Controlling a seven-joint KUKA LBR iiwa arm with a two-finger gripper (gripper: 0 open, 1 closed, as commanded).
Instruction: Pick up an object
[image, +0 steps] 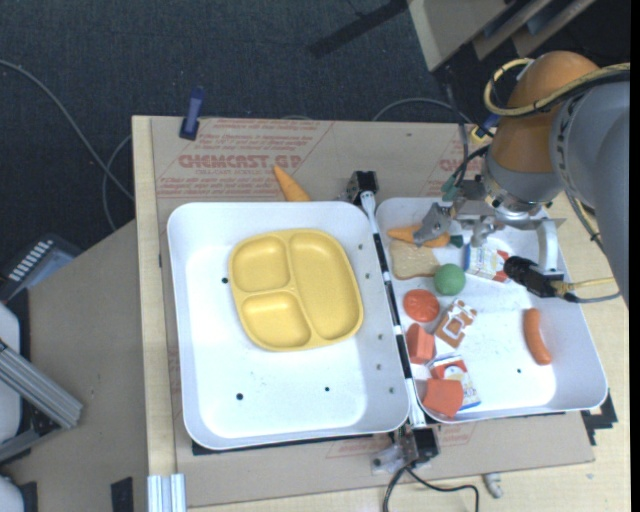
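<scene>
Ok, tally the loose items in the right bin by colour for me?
Green: 1, the ball
Tan: 1, the bread slice
Orange or red: 5, carrot piece, tomato slice, sausage, two red chunks
Printed packets: 3
Total: 10

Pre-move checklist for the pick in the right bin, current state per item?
1. Gripper over the right bin: ok, it sits above the bin's far left corner.
2. Finger state: cannot tell, the wrist hides it.
3. Object in grasp: cannot tell; nothing shows between the fingers.
4. Nearest targets: ok, the orange carrot piece and the tan bread slice lie just below the gripper, with the green ball beside them.
5. Clutter: not ok, the red tomato and small packets crowd the bin's left side.
6. Left bin: ok, the yellow divided plate lies apart from the pick area.
</scene>
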